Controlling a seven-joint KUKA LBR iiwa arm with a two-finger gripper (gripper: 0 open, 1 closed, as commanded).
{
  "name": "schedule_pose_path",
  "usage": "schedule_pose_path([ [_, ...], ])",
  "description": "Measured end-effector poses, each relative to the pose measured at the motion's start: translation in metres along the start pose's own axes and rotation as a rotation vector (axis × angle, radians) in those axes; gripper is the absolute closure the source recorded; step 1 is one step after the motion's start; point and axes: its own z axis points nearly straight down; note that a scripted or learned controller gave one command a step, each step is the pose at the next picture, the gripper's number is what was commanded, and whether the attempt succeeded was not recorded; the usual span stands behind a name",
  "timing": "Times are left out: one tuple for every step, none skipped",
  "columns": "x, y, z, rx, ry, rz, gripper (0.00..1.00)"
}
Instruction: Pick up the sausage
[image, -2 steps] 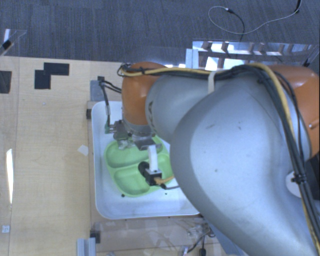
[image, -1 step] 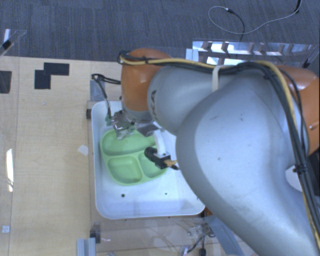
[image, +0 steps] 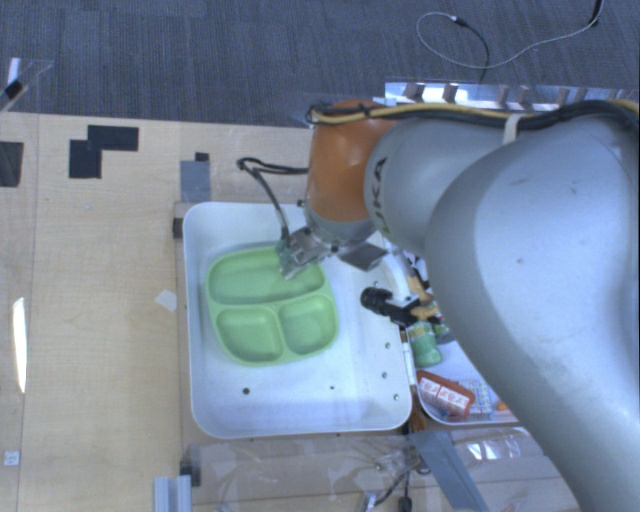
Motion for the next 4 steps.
schedule_pose_path([
  [-0.008,-0.031,-0.001,-0.006,-0.001,-0.127,1.0],
  [0.084,0.014,-0.001,-0.008,0.003,-0.095,1.0],
  [0.032,-0.03,-0.003,-0.015,-0.007,-0.347,1.0],
  [-0.006,-0.053,-0.003,-0.015,-0.009,-0.426,1.0],
])
